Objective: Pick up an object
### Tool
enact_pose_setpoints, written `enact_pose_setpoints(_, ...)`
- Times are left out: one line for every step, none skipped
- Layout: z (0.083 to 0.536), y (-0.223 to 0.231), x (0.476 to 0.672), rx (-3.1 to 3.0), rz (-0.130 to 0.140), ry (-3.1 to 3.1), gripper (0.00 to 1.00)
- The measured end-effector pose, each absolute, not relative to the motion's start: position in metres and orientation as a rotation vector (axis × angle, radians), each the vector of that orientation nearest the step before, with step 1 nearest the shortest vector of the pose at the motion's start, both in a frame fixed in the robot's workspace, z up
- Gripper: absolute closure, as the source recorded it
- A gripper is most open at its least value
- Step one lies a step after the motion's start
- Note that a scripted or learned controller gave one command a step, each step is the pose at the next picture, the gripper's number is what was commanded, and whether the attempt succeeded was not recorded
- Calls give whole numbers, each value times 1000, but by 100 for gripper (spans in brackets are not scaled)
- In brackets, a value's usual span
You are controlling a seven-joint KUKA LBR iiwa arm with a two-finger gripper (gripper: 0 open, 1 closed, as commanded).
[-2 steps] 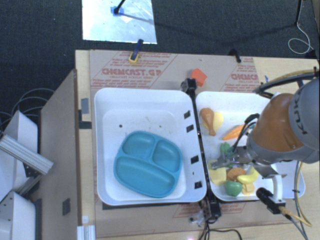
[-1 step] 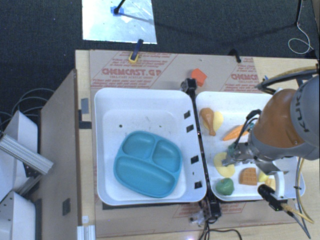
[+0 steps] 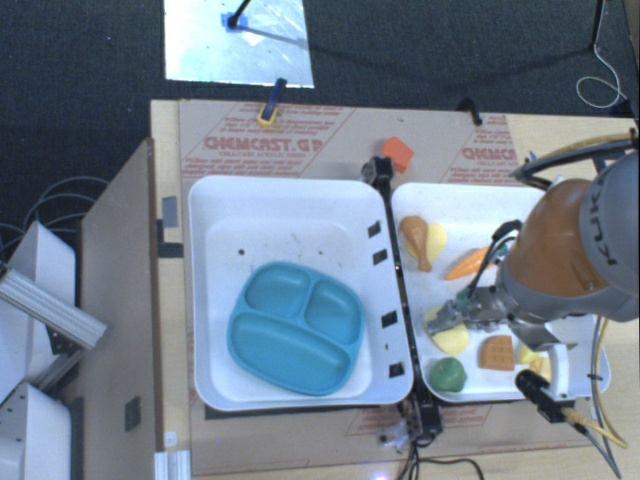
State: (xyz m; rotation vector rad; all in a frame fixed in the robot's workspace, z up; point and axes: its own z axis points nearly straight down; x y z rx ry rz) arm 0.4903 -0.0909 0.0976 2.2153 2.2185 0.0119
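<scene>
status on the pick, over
Hand low in right bin, over yellow toy. Nothing seen held. Green ball, waffle piece, carrot and drumstick crowd close. Blue tray sits in left bin.

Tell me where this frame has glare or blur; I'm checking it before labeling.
In the camera view, the silvery sheet beyond the bench glares with bright patches; the left bin looks evenly lit, with the blue tray crisp; the gripper over the right bin is soft and dark, its fingers unclear.
</scene>
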Motion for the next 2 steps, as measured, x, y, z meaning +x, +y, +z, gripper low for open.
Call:
enact_pose_setpoints(189, -16, 489, 2204, 14, 2232, 0)
enact_pose_setpoints(86, -94, 485, 2230, -6, 2216, 0)
